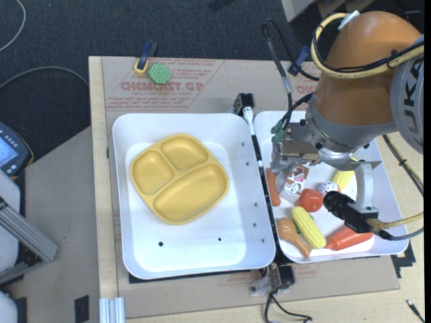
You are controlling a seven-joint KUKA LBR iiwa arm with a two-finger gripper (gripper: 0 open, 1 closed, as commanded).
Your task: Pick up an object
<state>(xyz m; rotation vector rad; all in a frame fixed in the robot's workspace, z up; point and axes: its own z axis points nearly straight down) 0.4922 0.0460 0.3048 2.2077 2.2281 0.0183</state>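
Surface (202, 79), tan board w/ red print, carries two shallow white bins side by side. Grey arm w/ orange band (357, 66) hangs over the right bin (389, 180), covering much of its far half. Left bin (128, 200) holds just a yellow three-section plastic plate (178, 177), near its centre.

Claw (294, 157) sits low by the right bin's left wall, approx. above the toy-food pile; whether it's released or clenched, can't tell, as the wrist blocks it. Nothing visibly gripped.

Risks, as I judge them: items are packed touching each other along the right bin's near-left corner, so a descent could land on two at once or shove one aside; rounded plastic may squirt out of a pinch; the bin wall is close, so the claw could catch on it.

Likely candidates, big to small: yellow ridged toy corn cob (308, 226), lying slantwise nr the near edge; orange-red toy carrot (349, 237) beside it; small red rounded toy tomato (310, 199), just below the claw.
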